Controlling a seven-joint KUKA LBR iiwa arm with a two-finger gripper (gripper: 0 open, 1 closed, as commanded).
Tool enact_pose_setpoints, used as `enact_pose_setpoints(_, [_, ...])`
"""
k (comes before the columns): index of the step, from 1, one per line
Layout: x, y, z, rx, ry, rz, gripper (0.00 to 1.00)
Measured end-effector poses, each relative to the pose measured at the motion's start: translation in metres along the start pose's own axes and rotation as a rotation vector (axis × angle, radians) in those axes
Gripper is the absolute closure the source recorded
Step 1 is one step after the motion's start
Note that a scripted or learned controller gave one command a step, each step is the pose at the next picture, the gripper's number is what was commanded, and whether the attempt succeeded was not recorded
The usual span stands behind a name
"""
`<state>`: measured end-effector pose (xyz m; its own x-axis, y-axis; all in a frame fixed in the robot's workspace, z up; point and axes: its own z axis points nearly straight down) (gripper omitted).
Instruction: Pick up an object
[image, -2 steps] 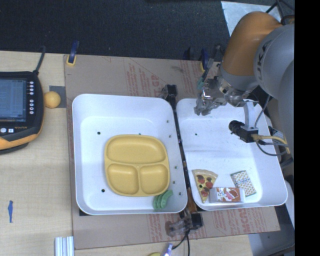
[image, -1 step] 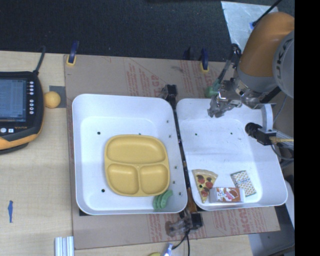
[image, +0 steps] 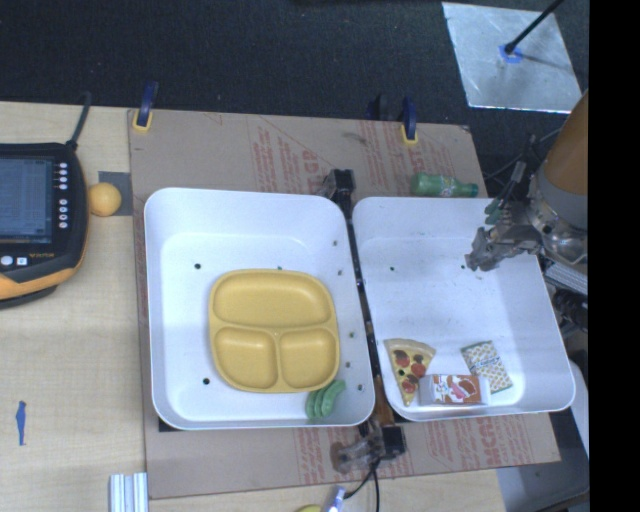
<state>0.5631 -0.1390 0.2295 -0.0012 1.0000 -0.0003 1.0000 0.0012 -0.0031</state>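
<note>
The right bin (image: 430, 250) holds a toy pizza slice (image: 408, 364), a red and white packet (image: 455, 390) and a small patterned packet (image: 488, 366), all near its front edge. My gripper (image: 483, 250) hangs over the right bin's far right part, well behind those items. Nothing shows between its fingers. In the left bin (image: 180, 240) lies a yellow divided plate (image: 272, 328), with a green toy (image: 325, 400) at the plate's front right corner.
A green bottle (image: 443, 185) lies on the cardboard behind the right bin. A teach pendant (image: 35, 220) and an orange ball (image: 104, 198) sit to the left of the bins. Blue clamps (image: 408, 118) hold the cardboard's far edge.
</note>
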Motion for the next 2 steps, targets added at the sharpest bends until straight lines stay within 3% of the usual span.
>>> enact_pose_setpoints(1, [0.035, 0.072, -0.002, -0.001, 0.002, -0.002, 1.00])
enact_pose_setpoints(2, [0.074, 0.094, -0.004, -0.002, 0.002, -0.002, 1.00])
